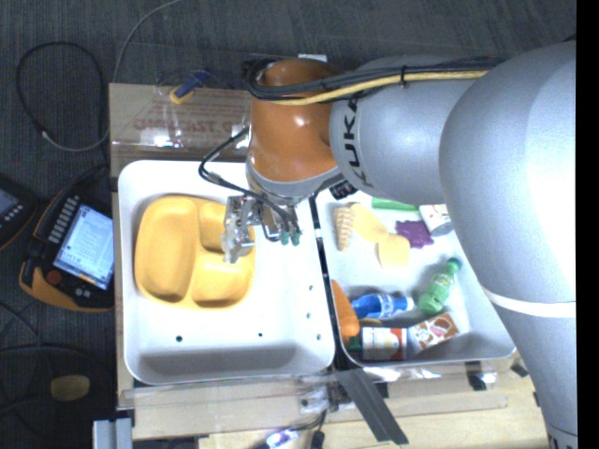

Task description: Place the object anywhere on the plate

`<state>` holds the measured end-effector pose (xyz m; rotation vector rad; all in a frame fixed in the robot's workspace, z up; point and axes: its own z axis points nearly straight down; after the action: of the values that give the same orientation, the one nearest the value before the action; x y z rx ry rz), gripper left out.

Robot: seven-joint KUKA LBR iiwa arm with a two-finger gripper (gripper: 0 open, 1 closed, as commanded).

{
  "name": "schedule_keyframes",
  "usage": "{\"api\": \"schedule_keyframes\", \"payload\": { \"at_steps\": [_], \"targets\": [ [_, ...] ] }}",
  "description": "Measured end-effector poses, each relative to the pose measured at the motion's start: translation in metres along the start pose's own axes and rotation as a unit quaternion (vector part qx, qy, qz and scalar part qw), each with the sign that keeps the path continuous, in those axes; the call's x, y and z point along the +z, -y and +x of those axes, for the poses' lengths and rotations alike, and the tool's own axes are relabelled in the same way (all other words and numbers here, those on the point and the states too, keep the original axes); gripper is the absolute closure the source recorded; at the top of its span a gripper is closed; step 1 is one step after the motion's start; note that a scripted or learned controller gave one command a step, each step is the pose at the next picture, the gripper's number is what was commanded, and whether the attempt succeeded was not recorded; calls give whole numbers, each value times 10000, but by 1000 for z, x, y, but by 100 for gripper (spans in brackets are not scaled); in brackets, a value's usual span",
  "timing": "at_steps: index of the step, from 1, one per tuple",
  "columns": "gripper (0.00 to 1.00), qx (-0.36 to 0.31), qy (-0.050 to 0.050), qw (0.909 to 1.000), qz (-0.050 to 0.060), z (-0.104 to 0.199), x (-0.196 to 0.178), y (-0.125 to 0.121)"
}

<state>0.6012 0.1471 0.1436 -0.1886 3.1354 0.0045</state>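
White left bin (168, 344) holds a yellow plate (178, 251); pincer (241, 237) state unclear.

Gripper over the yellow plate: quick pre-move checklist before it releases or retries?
1. Gripper above the yellow plate: ok, it hangs over the plate's right compartments.
2. Object between the fingers: cannot tell, nothing distinct is visible there.
3. Plate inside the left bin: ok.
4. Plate compartments free for a drop: ok, nothing visible lying on the plate.
5. Remaining items, such as the green bottle and blue bottle, in the right bin: ok.
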Motion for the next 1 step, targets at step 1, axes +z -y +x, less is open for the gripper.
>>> {"api": "schedule_keyframes", "payload": {
  "at_steps": [1],
  "targets": [
    [100,-113,13,9999,4,-43,-11,-28]
  ]
}}
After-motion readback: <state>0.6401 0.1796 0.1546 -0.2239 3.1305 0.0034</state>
